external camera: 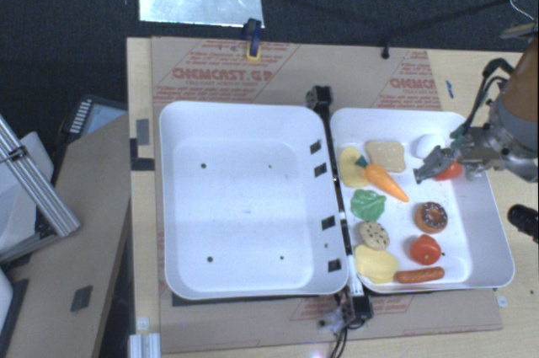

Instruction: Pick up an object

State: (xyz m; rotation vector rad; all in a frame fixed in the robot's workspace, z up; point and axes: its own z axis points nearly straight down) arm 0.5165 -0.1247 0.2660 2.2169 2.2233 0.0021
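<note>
Hovering low in right white plastic bin (497,259), grey two-finger gripper (425,171) beside small red toy piece (449,172); claw state unclear. Approaching; next needing descent and closure.

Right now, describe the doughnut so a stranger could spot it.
Look in the right bin, toward its right side. The doughnut lies there, above a red tomato. It alone is a brown ring with a hole.
</note>
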